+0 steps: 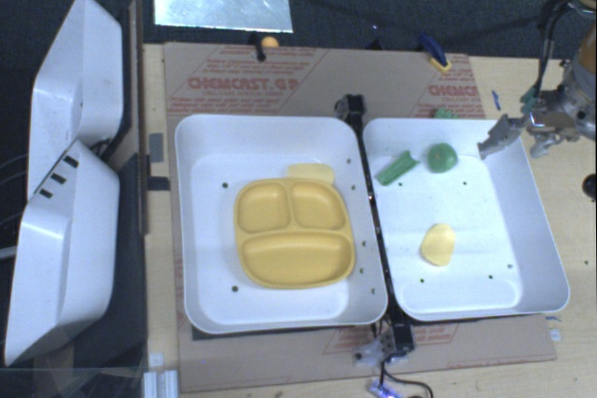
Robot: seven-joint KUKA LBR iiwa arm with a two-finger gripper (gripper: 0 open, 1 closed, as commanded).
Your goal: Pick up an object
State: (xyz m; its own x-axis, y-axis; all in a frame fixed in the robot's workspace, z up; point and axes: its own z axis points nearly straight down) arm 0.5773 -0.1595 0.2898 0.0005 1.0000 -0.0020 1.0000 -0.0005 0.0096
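The right bin (pixel 522 294) holds a round green object (pixel 442 157), a long green piece (pixel 395 168) to its left, and a yellow lump (pixel 437 244) nearer the front. My gripper (pixel 518 144) hangs over the right bin's far right corner, to the right of the round green object and apart from it. Its fingers stand open with nothing between them. The arm comes in from the right edge of the view.
The left bin (pixel 201 200) holds a yellow divided plate (pixel 294 231) with a pale yellow piece (pixel 310 172) just behind it. A black clamp (pixel 351 105) sits where the bins meet at the back. Cables run across the dark floor behind the bench.
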